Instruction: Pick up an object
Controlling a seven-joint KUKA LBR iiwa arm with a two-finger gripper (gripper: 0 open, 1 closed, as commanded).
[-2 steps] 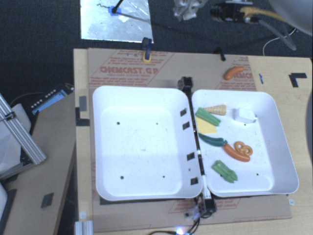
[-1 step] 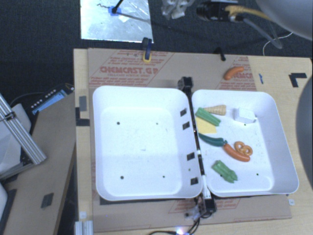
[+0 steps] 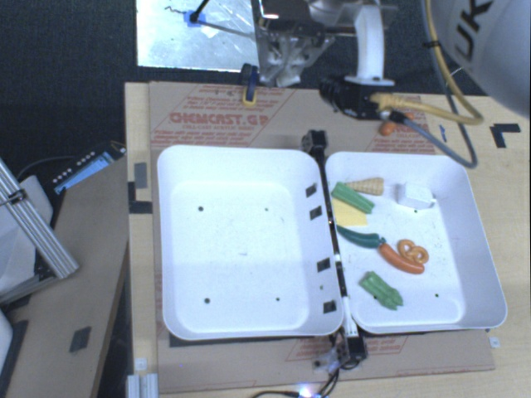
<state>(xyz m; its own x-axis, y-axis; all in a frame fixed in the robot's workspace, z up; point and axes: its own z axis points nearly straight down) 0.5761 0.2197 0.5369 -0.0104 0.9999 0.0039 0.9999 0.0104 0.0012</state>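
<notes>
White plastic bins sit side by side; toy foods, a carrot [image 3: 401,259] and pretzel [image 3: 414,250] among them, crowd the right bin [image 3: 473,214]. The gripper [image 3: 282,73] hangs above the bench's far edge, grip state indiscernible. Tightly clustered pieces risk a glancing, failed grasp.

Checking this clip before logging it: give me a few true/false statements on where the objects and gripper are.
1. All the objects lie in the right bin. True.
2. The pretzel sits in the left bin. False: it is in the right bin, by the carrot.
3. The gripper is beyond the bins' far edge. True.
4. The gripper holds the white block. False: the block lies in the right bin.
5. The cheese touches the pretzel. False: they are apart.
</notes>
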